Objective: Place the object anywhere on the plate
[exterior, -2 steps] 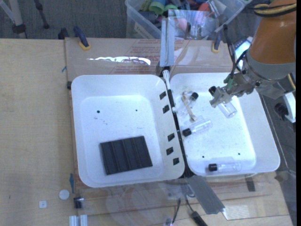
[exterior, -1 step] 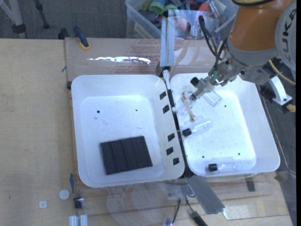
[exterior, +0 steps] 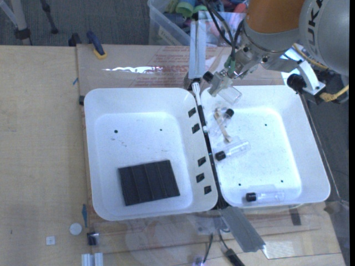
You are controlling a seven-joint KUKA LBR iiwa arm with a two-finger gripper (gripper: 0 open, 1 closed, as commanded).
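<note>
Lower left of the frame, the dark plate (exterior: 148,182) lies bare in the left bin (exterior: 100,148), nothing delivered yet. Right of centre, clear vials (exterior: 233,149) rest in the right bin (exterior: 310,165). Up top, the gripper (exterior: 223,86) hovers; whether its jaws pinch anything, I cannot tell

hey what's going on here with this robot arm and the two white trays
A grey and orange KUKA arm reaches in from the right, its gripper poised over the back left corner of the right bin. That bin holds several small clear vials with black caps. The left bin holds a dark ribbed plate, with nothing on it yet. Whether the gripper holds anything is unclear.
</note>
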